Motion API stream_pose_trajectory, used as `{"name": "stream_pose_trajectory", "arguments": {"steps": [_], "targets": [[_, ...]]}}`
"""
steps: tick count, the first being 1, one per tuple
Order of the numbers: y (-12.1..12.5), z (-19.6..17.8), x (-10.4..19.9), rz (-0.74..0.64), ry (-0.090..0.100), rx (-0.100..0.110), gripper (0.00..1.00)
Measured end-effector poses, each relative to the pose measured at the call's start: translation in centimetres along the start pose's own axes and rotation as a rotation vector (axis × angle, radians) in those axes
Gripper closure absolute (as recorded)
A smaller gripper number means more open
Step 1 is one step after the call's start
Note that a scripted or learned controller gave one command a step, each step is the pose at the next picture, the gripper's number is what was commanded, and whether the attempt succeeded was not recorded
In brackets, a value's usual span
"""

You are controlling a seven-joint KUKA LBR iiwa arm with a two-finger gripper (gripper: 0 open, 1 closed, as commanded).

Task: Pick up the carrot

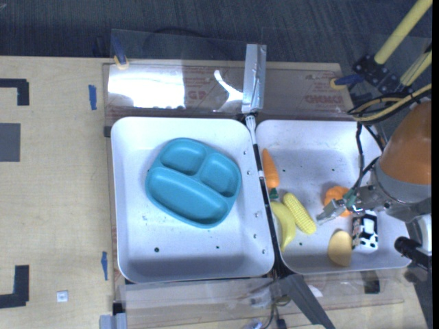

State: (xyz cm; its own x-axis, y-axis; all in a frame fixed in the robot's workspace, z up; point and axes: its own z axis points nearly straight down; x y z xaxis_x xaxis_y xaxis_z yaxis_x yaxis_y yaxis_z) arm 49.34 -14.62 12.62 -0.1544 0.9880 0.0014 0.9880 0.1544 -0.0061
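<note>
The arm's hand (334,210) hangs low in the right bin (302,132), its thin fingers slightly apart and holding nothing. The carrot (270,169) lies against that bin's left wall, lengthwise along it, beyond the corn cob (299,212) from the hand.

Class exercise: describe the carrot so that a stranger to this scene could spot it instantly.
Find the right-hand white bin. Along its left wall, beside the divider, lies the carrot, just above the corn cob and banana. It alone is slim, tapered and orange; those neighbours are yellow.
</note>
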Motion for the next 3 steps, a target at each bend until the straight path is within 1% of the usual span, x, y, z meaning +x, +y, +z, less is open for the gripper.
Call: {"name": "stream_pose_trajectory", "arguments": {"steps": [1, 2, 3], "targets": [[4.8, 3.9, -1.6, 0.233, -0.002, -0.01, 0.0], [4.5, 4.0, -4.6, 0.305, -0.002, -0.011, 0.0], [4.6, 2.9, -4.5, 0.303, -0.003, -0.014, 1.0]]}}
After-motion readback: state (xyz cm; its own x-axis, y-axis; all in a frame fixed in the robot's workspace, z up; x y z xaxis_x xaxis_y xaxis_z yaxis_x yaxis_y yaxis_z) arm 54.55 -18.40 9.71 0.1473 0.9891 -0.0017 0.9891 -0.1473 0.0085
